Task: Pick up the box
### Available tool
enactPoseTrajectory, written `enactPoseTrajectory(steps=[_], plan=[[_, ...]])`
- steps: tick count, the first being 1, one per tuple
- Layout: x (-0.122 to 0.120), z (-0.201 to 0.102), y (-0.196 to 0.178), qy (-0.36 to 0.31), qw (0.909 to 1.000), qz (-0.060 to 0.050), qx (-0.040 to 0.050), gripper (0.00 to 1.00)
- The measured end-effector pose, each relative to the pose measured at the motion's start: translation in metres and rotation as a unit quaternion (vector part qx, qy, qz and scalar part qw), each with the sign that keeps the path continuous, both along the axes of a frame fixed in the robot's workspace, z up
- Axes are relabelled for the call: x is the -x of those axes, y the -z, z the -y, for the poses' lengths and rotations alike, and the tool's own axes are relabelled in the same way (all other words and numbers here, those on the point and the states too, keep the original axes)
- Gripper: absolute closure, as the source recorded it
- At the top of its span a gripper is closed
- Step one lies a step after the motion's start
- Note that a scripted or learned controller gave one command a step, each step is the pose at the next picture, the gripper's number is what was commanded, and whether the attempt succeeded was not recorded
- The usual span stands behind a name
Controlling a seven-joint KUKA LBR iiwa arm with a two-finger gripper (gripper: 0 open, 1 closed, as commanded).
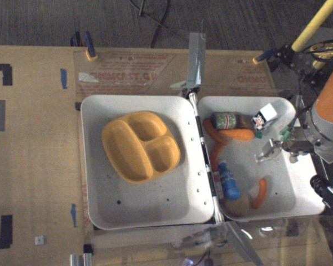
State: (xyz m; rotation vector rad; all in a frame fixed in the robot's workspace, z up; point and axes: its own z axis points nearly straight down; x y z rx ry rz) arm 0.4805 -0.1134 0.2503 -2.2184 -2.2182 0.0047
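- Camera view: gripper [265, 155] sits mid-right of frame inside right bin [305, 204], fingers look narrowly parted, nothing between them.
- Box [265, 117], small and white, upper right of frame, leaning at bin's top wall, just beside carrot [236, 134] and dark can [225, 119].
- Risk: box is tilted against wall; fingers may slip off or knock it flat.
- Risk: closing may catch carrot instead.
- Room: bare floor between gripper and box; wall close behind box, blue bottle [228, 182] and sausage [258, 193] lower down, well apart.
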Motion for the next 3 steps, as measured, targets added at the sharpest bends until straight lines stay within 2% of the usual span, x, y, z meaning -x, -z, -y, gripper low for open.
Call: enactPoseTrajectory(steps=[1, 2, 3], plan=[[0.002, 0.068, 0.117, 0.255, 0.9669, -0.001, 0.0003, 0.0], [-0.006, 0.095, 0.143, 0.279, 0.9602, 0.006, -0.0056, 0.0], [-0.011, 0.094, 0.146, 0.262, 0.9649, 0.015, -0.004, 0.0]])
